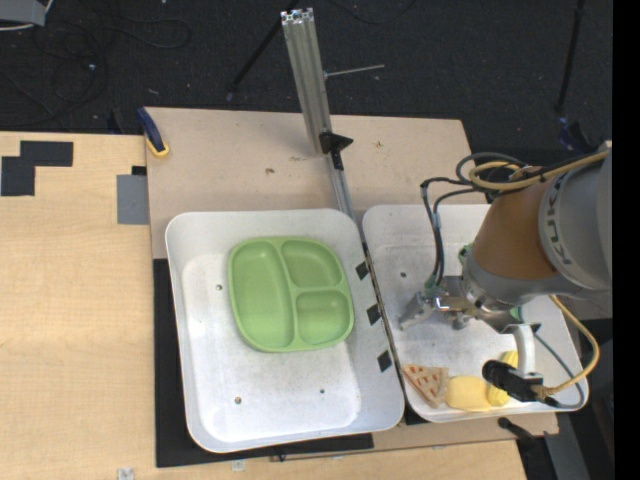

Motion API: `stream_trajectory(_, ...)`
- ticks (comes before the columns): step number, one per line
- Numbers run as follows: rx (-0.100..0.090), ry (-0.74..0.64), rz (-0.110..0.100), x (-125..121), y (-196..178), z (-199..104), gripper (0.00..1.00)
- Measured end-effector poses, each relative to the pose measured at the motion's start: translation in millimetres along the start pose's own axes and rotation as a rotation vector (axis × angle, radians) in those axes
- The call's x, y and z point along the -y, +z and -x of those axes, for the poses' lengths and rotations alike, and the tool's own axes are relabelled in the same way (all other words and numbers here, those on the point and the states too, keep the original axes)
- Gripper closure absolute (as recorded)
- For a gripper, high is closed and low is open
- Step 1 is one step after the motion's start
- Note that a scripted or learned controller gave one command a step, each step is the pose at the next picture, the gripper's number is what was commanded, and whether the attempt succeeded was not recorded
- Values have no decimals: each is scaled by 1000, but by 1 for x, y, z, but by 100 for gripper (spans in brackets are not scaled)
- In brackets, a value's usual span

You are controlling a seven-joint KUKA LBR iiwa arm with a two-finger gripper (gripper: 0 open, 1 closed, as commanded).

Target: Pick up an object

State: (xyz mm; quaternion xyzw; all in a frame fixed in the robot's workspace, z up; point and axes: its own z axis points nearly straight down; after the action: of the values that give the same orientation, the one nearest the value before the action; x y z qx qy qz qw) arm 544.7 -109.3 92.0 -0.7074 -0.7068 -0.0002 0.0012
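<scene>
Right bin (400,238): gripper (425,308) low over the bin's bare middle floor, nothing visibly between its fingers; whether open or closed cannot be told. Nearest objects, a waffle-patterned wedge (426,381) and a yellow toy (472,393), lie toward the bin's near edge, just beside each other.

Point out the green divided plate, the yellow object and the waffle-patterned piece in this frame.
green divided plate (291,294), camera view, on its central divider.
yellow object (468,393), camera view, on its rounded body.
waffle-patterned piece (427,380), camera view, on its gridded top face.
</scene>
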Motion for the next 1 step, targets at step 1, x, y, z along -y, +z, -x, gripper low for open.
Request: stream_trajectory(1, -1, 5, 9, -3, -12, 0, 100)
